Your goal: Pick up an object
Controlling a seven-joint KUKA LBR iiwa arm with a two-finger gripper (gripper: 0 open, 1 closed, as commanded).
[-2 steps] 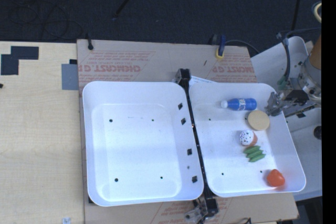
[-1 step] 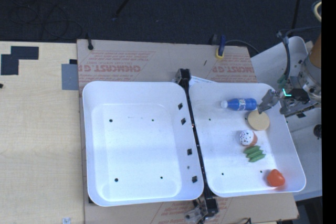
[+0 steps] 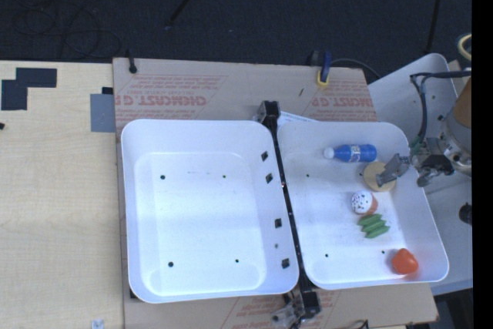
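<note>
Objects to choose from all lie in the right bin (image 3: 312, 258), in the right half of the frame, and I count five: one blue bottle (image 3: 352, 153) lying on its side near the bin's upper edge, one tan round disc (image 3: 377, 175) just below and right of it, one white spotted ball (image 3: 361, 203) with a bit of orange showing at its side, one green bean-like bundle (image 3: 373, 226) just under the ball, and one orange-red ball (image 3: 404, 262) in the bin's lower right corner. They sit loosely, mostly toward the bin's right side and apart from one another, which likely leaves room for fingers around each. The left bin (image 3: 139, 166) is beside it, the two meeting along a dark clipped seam at mid-frame. The gripper (image 3: 410, 169) sits at the right edge of the right bin, its two fingers spread wide with nothing between them; one finger lies just beside the tan disc, perhaps touching it. Judging by that stance, the disc looks the likeliest target, though nothing is grasped yet.
</note>
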